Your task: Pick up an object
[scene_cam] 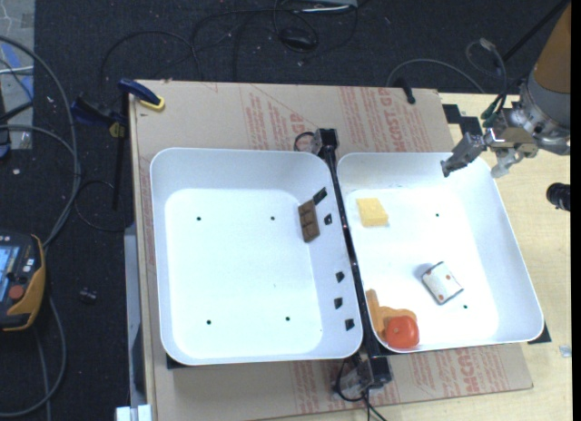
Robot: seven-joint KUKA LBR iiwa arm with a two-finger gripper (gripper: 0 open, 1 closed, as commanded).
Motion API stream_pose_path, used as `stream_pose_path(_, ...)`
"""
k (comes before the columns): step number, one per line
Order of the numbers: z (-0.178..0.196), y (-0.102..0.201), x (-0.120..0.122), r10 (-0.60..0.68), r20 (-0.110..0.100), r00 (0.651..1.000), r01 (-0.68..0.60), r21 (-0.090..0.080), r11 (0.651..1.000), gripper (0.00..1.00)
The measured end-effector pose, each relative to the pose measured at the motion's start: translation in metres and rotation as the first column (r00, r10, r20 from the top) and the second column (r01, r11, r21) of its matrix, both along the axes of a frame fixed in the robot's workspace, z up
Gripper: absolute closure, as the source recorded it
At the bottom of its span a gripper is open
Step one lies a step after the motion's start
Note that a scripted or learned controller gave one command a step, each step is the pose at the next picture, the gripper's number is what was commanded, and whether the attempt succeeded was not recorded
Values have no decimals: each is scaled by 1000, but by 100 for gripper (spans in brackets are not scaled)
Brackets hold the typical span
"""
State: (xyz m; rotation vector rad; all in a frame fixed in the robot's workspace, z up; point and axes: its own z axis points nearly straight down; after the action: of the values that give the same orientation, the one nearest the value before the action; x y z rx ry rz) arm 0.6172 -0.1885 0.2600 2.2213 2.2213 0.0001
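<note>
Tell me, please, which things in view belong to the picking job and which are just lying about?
Job: gripper; yellow block, white box and orange-red toy in the right bin; brown bar in the left bin.
Lying about: blue-yellow clamp, floor cables.

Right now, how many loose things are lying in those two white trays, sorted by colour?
Brown: 1, the brown block in the left bin
Yellow: 1, the yellow block in the right bin
White and grey: 1, the white object in the right bin
Red and orange: 1, the red and orange toy in the right bin
Total: 4
</note>
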Motion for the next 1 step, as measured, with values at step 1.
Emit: stream_pose_path(1,27,38,-8,3,2,1000,-3,0,1000,0)
